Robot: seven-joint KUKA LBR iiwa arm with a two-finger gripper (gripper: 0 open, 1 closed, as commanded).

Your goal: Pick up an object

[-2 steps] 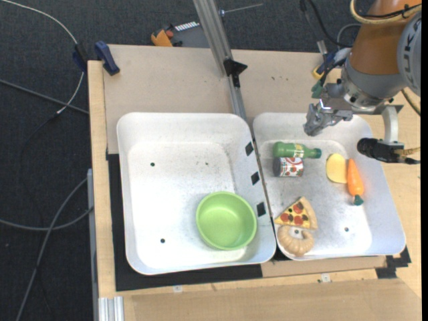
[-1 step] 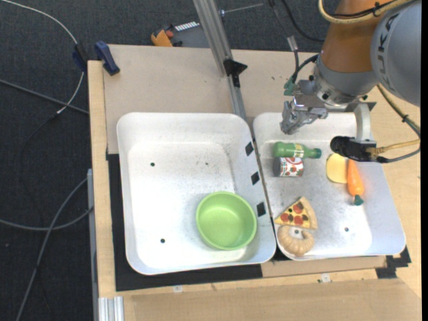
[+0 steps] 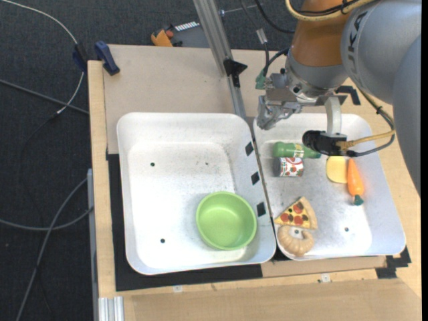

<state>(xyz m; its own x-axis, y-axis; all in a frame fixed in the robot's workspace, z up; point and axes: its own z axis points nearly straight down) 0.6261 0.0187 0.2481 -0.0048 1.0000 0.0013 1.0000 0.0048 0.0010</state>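
Hovering pincer (image 3: pixel 267 119) | green bottle (image 3: pixel 294 150) just beside, below-right | right bin (image 3: pixel 374 233)

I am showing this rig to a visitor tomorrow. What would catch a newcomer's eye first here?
The big grey arm with its orange band fills the upper right, its gripper hanging over the top edge of the right bin. Next comes the bright green bowl, alone in the left bin. The right bin holds small toy foods, among them a pizza slice and a carrot.
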